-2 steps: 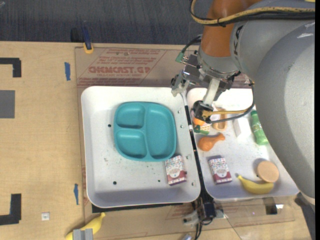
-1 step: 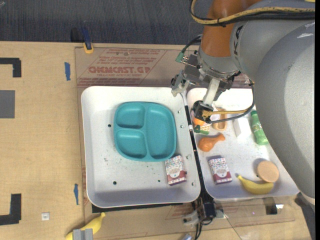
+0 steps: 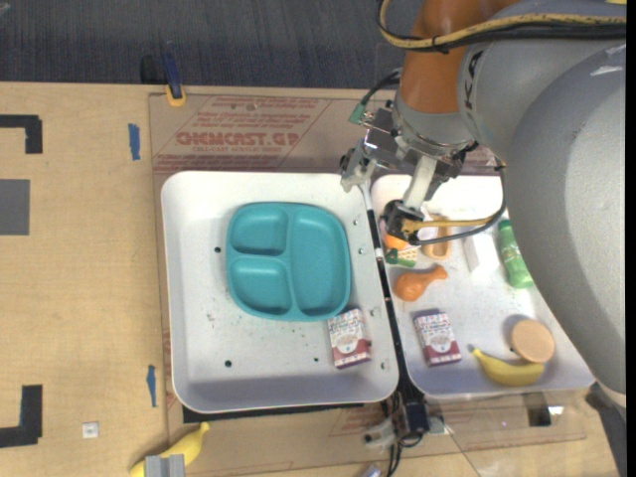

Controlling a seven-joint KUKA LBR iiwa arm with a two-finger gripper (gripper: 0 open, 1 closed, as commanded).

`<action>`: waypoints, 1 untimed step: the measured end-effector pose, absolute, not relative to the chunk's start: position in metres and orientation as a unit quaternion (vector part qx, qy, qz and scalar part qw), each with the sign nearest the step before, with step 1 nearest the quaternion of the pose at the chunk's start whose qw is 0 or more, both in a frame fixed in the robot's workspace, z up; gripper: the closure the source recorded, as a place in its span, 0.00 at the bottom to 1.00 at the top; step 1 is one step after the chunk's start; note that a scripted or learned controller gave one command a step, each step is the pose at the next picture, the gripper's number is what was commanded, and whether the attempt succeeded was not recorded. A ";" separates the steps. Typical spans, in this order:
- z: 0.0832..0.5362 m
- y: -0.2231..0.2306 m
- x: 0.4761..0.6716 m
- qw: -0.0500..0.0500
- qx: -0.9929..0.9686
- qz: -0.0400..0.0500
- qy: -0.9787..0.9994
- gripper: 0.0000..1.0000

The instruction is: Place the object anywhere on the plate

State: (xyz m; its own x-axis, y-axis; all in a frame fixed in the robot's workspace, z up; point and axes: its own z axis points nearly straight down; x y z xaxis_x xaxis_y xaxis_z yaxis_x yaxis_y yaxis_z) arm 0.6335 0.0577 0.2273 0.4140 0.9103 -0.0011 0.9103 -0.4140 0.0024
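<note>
The plate (image 3: 290, 260), teal and in three sections, lay in the left bin (image 3: 189, 266), well left of my pincer (image 3: 397, 229). My pincer hung low over the right bin's near-left part, touching a small orange-and-green toy (image 3: 400, 251); how it was set, I couldn't tell.

Red print on the cardboard sheet (image 3: 260, 132) behind the bins reads, as best the blur allows, "CHEMCAST GP", with a smaller line above it too faint to make out. The two small cartons (image 3: 349, 338) (image 3: 435, 337) bear printed fronts, their lettering too small to read.
</note>
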 end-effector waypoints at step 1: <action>0.227 0.058 0.633 0.001 0.841 0.000 0.541 0.00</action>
